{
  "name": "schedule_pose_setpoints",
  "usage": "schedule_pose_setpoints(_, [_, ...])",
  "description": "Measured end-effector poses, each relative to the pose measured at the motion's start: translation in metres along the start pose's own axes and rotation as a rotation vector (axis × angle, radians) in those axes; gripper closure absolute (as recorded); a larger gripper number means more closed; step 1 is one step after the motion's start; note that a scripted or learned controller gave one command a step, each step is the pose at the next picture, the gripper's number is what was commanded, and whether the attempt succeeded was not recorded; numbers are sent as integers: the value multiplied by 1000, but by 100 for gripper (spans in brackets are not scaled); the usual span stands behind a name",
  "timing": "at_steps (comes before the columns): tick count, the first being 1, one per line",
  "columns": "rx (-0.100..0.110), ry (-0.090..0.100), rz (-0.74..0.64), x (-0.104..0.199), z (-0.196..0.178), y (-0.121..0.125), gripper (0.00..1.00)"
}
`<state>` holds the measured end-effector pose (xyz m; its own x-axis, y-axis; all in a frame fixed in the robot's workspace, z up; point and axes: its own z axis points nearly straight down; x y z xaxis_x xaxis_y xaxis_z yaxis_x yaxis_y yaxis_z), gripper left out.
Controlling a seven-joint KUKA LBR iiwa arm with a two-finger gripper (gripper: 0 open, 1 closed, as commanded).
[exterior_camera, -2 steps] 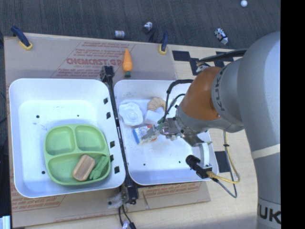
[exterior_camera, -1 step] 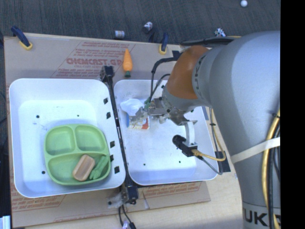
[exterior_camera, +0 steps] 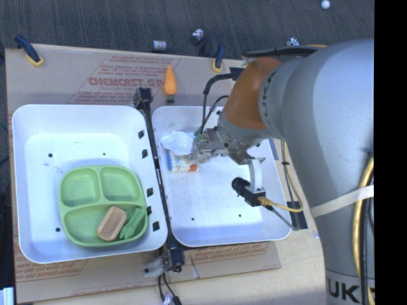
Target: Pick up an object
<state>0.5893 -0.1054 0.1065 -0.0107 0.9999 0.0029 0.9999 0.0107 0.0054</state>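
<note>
In the right bin [exterior_camera: 216, 224], near its upper left, a crumpled white plastic bag [exterior_camera: 178, 141] lies on a small packet with blue and red print [exterior_camera: 182, 164]. My gripper [exterior_camera: 202, 146] comes in from the right and sits low at the bag's right edge, close to or touching it. The grey arm with its orange band [exterior_camera: 248, 100] covers the wrist. In the left bin [exterior_camera: 38, 138] a green divided plate [exterior_camera: 102, 203] holds a tan bread-like piece [exterior_camera: 112, 223] and a green item [exterior_camera: 133, 223].
An orange carrot-shaped object [exterior_camera: 170, 81] lies on the cardboard behind the bins. A black clip [exterior_camera: 143, 96] sits at the top of the divider between the bins. A black cable and connector [exterior_camera: 249, 192] hang over the right bin's middle.
</note>
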Motion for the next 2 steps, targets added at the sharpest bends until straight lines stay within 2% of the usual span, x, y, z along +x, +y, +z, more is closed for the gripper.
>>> schedule_pose_setpoints(1, [6,-2,5,29,-86,-57,100])
schedule_pose_setpoints(2, [7,-2,5,29,-86,-57,0])
